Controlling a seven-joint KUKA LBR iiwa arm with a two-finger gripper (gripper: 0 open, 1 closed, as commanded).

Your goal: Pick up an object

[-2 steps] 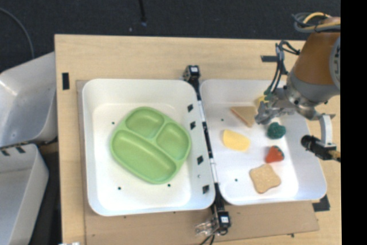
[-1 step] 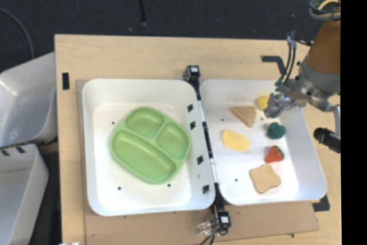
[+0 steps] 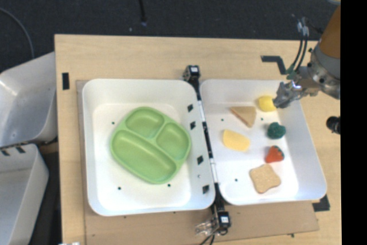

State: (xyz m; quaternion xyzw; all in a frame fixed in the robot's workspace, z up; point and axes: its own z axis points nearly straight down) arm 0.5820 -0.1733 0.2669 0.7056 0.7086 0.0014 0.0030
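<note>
The claw sits just beside the small yellow toy lemon at the back of the right bin, its state unclear; the lemon looks light, smooth and slippery, so pinch its middle.

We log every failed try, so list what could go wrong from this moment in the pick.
1. The hand sits right beside the small yellow piece, near the right bin's back wall; closing off-centre could push the piece against the wall rather than grip it.
2. The tan wedge and dark green piece lie close by, so a sweep might knock them.
3. The yellow piece looks rounded and may slip out.
</note>
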